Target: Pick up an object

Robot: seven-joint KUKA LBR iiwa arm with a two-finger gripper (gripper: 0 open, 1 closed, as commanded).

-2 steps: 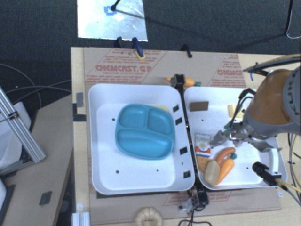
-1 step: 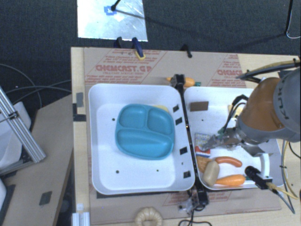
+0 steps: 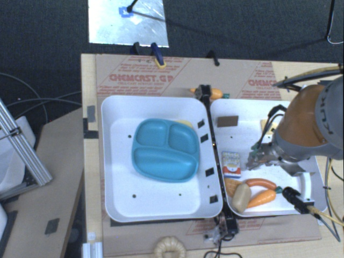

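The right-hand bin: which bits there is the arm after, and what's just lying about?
For the job:
- two-finger gripper
- orange carrot-shaped toy
- red sausage-shaped toy
- beige potato-shaped toy
- small red-and-white carton
- brown block

Lying about:
- blue divided plate

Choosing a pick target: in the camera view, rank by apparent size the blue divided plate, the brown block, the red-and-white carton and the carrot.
1. blue divided plate, by far the largest
2. red-and-white carton and carrot, too alike to rank
3. brown block, smallest

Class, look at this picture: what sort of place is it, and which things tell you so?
Probably a robotics lab: a robot arm reaches over two white bins on a bench, with toy food and loose cables.
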